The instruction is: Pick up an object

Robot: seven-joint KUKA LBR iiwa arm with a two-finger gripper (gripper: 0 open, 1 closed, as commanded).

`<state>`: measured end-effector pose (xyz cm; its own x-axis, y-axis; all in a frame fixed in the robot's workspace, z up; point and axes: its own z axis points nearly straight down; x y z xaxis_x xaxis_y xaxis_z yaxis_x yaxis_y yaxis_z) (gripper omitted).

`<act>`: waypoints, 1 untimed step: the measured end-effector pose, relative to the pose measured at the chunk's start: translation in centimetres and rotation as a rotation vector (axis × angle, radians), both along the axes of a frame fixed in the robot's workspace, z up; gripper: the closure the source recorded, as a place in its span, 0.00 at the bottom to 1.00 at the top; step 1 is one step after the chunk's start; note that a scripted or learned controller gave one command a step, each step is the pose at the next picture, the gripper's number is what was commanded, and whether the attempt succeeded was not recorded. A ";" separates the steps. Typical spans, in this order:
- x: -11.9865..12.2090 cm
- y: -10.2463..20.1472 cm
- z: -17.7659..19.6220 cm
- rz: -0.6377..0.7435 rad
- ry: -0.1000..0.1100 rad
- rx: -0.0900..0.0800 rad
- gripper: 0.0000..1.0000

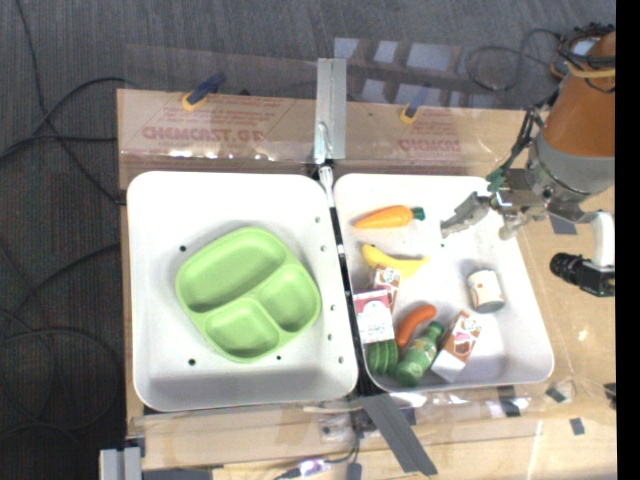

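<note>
1. 2 white bins sit side by side at centre frame. The left bin (160,358) holds a green tray (250,293). The right bin (520,268) holds the loose items, so any pick target lies there.
2. Gripper (482,210): at the upper right of the frame, over the upper part of the right bin. Its 2 fingers are spread apart with nothing between them. It appears to hang above the bin floor, just right of the carrot; contact cannot be confirmed.
3. Candidate objects, all in the right bin:
   - carrot (385,218), upper left of the bin; smooth orange taper with a green cap, lying flat.
   - banana (390,259), below the carrot; curved, yellow, smooth.
   - cup (485,290), right of centre, apart from the rest; small, white, cylindrical, on its side.
   - carton (375,316) against the left wall; red and white, box-shaped.
   - 2nd carton (460,346), lower centre; similar print, tilted.
   - sausage (416,322) and bottle (417,360), crowded between the 2 cartons, touching.
4. Judgement: the carrot is nearest the gripper and has free space around it, which favours it as the target. The lower cluster is tightly packed and offers poor finger clearance.
5. Green tray: rigid, matte plastic, 3 compartments, rounded corners. It plays no evident part in the pick.
</note>
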<state>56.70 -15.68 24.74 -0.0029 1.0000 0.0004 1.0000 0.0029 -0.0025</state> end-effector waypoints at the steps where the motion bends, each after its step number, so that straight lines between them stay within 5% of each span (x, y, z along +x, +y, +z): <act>1: 2.2 7.5 6.0 0.200 -0.002 -0.002 0.00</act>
<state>58.86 -8.16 30.69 -0.2018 0.9794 -0.0015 0.9794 0.2018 -0.0006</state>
